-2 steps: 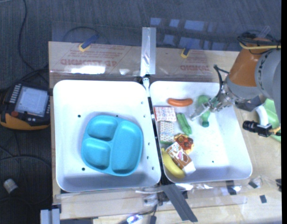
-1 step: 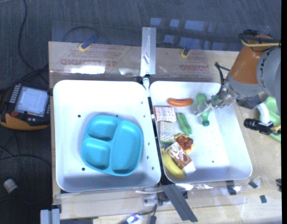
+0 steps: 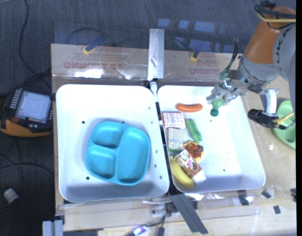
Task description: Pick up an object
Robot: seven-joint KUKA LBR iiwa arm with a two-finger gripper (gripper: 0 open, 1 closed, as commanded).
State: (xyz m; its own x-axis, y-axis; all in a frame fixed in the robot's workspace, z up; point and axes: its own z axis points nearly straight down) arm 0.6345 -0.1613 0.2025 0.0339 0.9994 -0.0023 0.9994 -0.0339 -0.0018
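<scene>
My gripper (image 3: 219, 101) hangs over the back of the right bin (image 3: 229, 151), near its far rim. A small green object (image 3: 216, 105) with a dark lower end sits between its fingers, lifted off the bin floor. Just left of it lies an orange-red sausage (image 3: 189, 107). Along the bin's left side are a patterned box (image 3: 173, 119), a second box (image 3: 175, 138), a green pod (image 3: 193, 130), a red-orange toy (image 3: 194, 150), a snack packet (image 3: 190, 164) and a banana (image 3: 180, 175).
The left bin (image 3: 72, 107) holds a blue divided plate (image 3: 118, 151). The right bin's middle and right floor is bare white. A handheld device (image 3: 28, 109) lies on the carpet at left. A green thing (image 3: 287, 124) rests beyond the right bin's edge.
</scene>
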